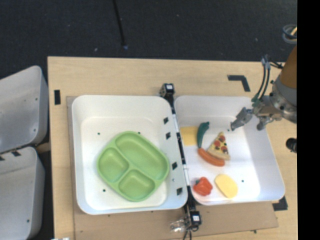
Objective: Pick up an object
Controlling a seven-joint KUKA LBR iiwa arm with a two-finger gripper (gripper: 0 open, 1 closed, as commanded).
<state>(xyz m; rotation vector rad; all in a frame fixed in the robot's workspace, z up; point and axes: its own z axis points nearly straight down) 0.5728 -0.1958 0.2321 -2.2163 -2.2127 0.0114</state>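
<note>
The right bin (260,154) holds several toy foods: a yellow square slice (188,135), a green pepper (202,131), a pizza slice (220,145), a hot dog (211,157), a red tomato-like piece (202,186) and a yellow oval piece (226,185). My gripper (250,120) hangs over the upper right part of this bin, to the right of the pizza slice and apart from it. Its fingers (240,120) stand spread apart with nothing between them.
The left bin (85,134) holds a green divided plate (132,165). A ridge with black clips (176,144) separates the two bins. The arm (285,91) enters from the right, above the right bin's far corner.
</note>
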